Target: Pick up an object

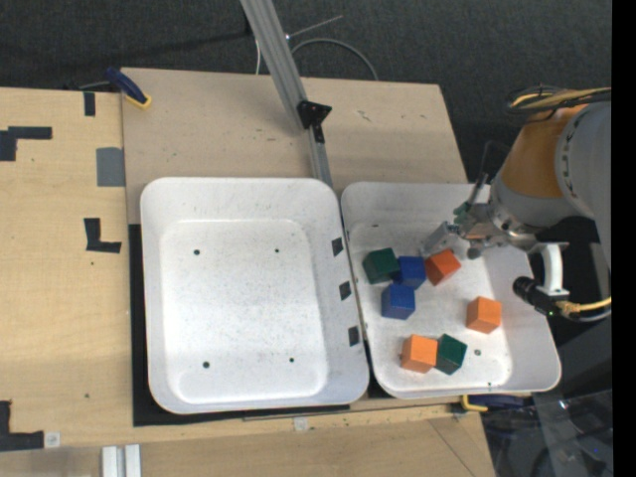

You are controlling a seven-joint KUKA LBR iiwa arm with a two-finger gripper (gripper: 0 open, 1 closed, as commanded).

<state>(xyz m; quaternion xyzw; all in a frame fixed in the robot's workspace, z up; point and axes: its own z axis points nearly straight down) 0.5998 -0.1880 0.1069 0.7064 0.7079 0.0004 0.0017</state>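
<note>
Orange-red and small, the cube [442, 264] sits tilted in the upper middle of the right bin [527, 366], one corner turned up toward the arm. Touching its left side is a blue cube [411, 270], with a dark green cube [380, 264] beyond that and another blue cube [397, 301] just below. Further down lie an orange cube [484, 314], a second orange cube [419, 353] and a green cube [450, 353] pressed beside it. Right above the orange-red cube hangs the hand [459, 238], its thin fingers pointing down-left, and whether they are spread or closed I cannot tell. Nothing shows gripped. Left bin [159, 266] lies alongside on the bench [60, 266].
</note>
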